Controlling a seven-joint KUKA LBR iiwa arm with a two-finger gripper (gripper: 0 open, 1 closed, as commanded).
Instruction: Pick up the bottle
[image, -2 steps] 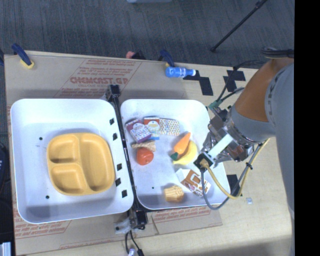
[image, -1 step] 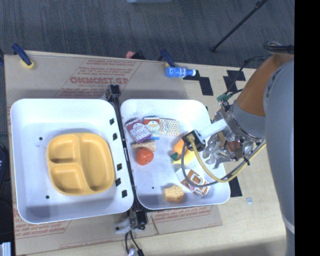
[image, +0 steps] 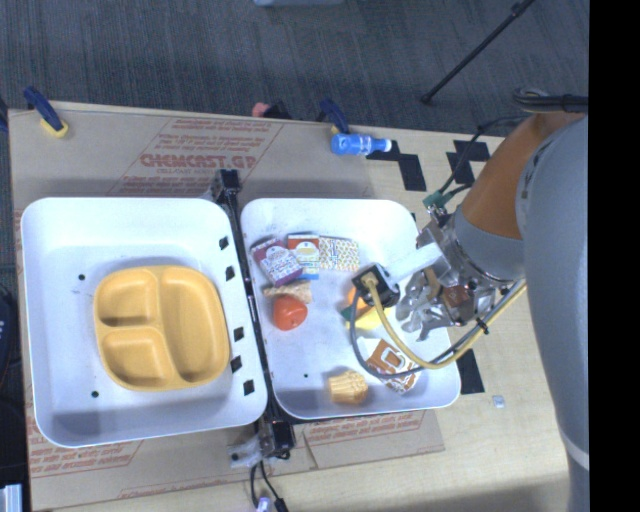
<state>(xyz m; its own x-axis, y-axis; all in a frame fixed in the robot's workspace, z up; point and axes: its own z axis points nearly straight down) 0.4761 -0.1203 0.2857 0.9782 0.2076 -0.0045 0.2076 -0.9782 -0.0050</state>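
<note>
Fingers (image: 420, 308) spread above white bin (image: 310, 372), cardboard (image: 200, 150) beneath.

Red "CHEMCAST GP" on brown backing sheet (image: 150, 135)

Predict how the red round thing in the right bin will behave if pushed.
The red round thing will probably roll rather than slide, given its rounded shape. It looks small, so likely light. It seems to touch a pale packet, which a push might also shift.
</note>
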